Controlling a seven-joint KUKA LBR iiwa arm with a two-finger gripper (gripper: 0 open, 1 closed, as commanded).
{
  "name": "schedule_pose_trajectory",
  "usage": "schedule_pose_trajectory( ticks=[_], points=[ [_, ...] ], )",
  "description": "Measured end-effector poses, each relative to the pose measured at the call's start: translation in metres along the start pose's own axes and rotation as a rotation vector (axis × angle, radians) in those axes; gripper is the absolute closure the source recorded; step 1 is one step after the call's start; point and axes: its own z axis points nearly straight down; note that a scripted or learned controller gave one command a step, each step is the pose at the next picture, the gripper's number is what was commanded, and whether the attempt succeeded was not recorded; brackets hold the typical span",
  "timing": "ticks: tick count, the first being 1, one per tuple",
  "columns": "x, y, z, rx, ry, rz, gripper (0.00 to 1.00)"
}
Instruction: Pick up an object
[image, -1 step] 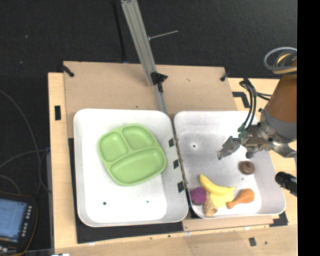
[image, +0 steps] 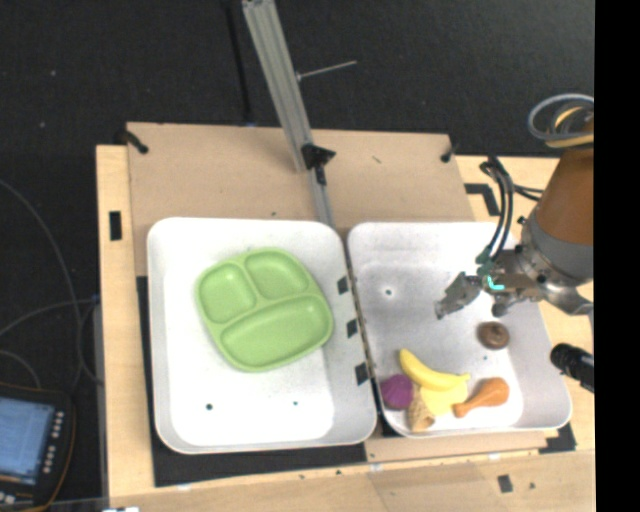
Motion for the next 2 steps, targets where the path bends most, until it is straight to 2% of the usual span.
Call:
schedule_pose_trajectory(
  ticks=[1, 2],
  points=[
    [-0.002, 0.002, 0.063, 0.008, 0.0, 0.001, 0.0],
    [0.002, -0.008, 0.116, 0.008, 0.0, 0.001, 0.0]
  ],
)
